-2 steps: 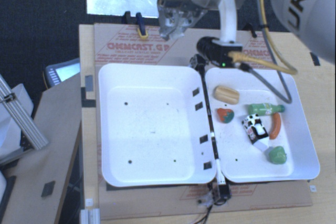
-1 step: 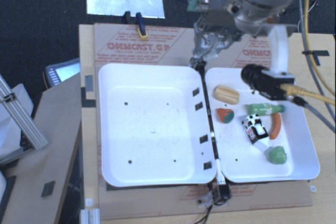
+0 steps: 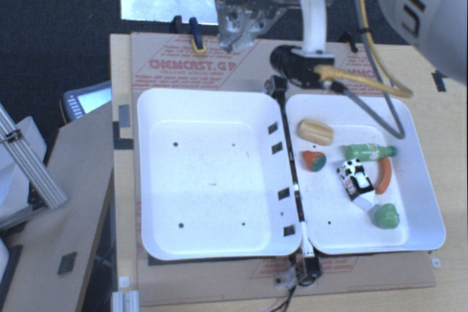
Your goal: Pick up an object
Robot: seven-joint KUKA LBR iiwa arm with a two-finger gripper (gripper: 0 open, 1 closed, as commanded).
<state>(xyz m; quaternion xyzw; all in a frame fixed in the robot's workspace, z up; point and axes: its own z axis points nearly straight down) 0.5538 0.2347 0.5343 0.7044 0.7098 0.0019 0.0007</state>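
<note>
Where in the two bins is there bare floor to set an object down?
The left white bin has open floor from wall to wall. In the right white bin, the near-left corner by the black divider clips is bare; its middle is crowded around the green bottle and orange carrot.

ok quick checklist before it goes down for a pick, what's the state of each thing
1. Objects to pick lie in the right bin: ok.
2. Gripper above a target: not ok, it hangs past the far rim of the left bin.
3. Finger opening: cannot tell.
4. Tan block stands apart from its neighbours: ok.
5. Green bottle, orange sausage-shaped toy and black-and-white toy crowd together: not ok for a clean grasp.
</note>
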